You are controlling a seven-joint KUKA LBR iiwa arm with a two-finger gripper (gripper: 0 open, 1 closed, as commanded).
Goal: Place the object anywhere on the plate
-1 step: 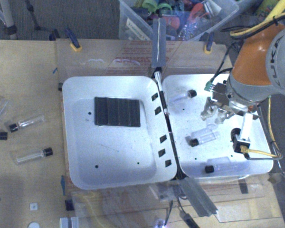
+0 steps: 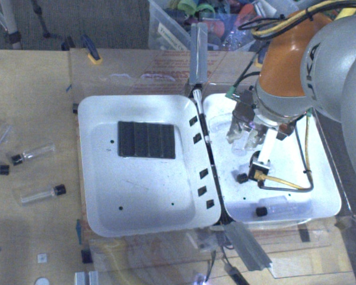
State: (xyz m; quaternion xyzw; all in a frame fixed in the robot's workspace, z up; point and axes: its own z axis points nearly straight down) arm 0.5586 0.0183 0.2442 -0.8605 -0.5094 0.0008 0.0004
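The plate (image 2: 146, 139) is a dark, ribbed rectangle lying flat in the far half of the left bin (image 2: 101, 212). A clear vial with a black cap (image 2: 272, 209) lies on its side near the front wall of the right bin (image 2: 326, 189). My gripper (image 2: 244, 136) hangs over the far-middle part of the right bin, well above and behind the vial. Its translucent fingers stand apart, open, and I see nothing between them. A small black piece (image 2: 242, 177) lies on the bin floor just below the gripper.
A yellow cable (image 2: 288, 184) loops from the wrist across the right bin floor. The divider with black clips (image 2: 203, 159) separates the bins. Loose capped vials (image 2: 40, 193) lie on the bench at left. A tub of colourful items (image 2: 225, 10) stands behind the bins.
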